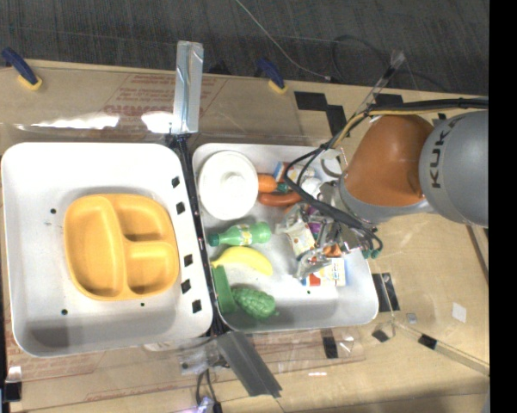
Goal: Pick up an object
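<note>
Closest to the lens, up high: grey arm (pixel 454 166) with an orange band (pixel 387 169), reaching in from the right. Under it, the pincer (pixel 318 243), down low inside the right bin (pixel 367 304) and half hidden by black wires (pixel 314 166). Cannot tell how far open, and cannot tell whether anything is held.

Just below the pincer, touching or almost touching: small white box (pixel 331 274) with red and blue on it. Left of the pincer, close by: green bottle (pixel 245 233) lying on its side. Left and a bit lower: yellow banana (pixel 241 261), then a bumpy green veggie (pixel 254 302) near the bin's lower edge. Up and left of the pincer: orange carrot (pixel 275 194), right beside a white bowl (pixel 228 183) in the bin's far left corner.

Well away to the left of the pincer: left bin (pixel 17 170), with a yellow tray (pixel 120 243) in its middle and lots of bare white floor around that. Both bins side by side, walls touching, on a brown cardboard bench (pixel 241 93). Shiny metal post (pixel 187 84) up and left of the pincer, behind where the bins meet. Two blue clips (pixel 21 69) on the bench's far edge. Dark carpet (pixel 112 7) past that.

Tight around the pincer: toys packed on the left, bin wall near on the right. Most free room far to the left, in the other bin
</note>
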Motion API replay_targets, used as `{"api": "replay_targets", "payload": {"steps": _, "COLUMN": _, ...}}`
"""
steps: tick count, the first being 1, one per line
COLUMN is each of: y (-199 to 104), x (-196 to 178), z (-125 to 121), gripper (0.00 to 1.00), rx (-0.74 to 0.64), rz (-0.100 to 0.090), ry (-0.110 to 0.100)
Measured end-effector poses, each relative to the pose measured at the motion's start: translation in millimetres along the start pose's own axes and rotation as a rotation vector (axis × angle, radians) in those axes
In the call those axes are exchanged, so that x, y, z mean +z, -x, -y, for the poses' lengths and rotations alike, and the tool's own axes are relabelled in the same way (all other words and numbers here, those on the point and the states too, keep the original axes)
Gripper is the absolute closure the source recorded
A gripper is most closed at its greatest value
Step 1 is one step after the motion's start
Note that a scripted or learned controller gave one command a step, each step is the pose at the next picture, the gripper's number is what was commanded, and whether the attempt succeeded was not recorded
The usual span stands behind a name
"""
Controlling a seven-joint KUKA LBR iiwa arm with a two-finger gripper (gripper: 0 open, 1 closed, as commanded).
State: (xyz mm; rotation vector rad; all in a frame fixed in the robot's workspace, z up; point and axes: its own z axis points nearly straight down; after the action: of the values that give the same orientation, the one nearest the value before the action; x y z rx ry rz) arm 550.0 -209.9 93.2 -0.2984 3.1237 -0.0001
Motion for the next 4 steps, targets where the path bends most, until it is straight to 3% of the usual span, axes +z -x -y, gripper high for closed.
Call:
{"api": "replay_targets", "payload": {"steps": 1, "y": -36.7, "x": 0.3, "z": -7.5, "gripper": 0.0, "rx": 0.19, "rz": -0.002, "ry": 0.001}}
{"api": "replay_targets", "payload": {"steps": 2, "y": -19.3, "x": -0.5, "z": -3.5, "gripper": 0.0, "rx": 0.141, "rz": 0.001, "ry": -0.001}}
{"api": "replay_targets", "payload": {"steps": 3, "y": -17.6, "x": -11.3, "z": -3.9, "gripper": 1.0, "rx": 0.137, "rz": 0.004, "ry": -0.002}}
{"api": "replay_targets", "payload": {"steps": 4, "y": -17.7, "x": -11.0, "z": -4.1, "gripper": 0.0, "rx": 0.136, "rz": 0.003, "ry": -0.001}}
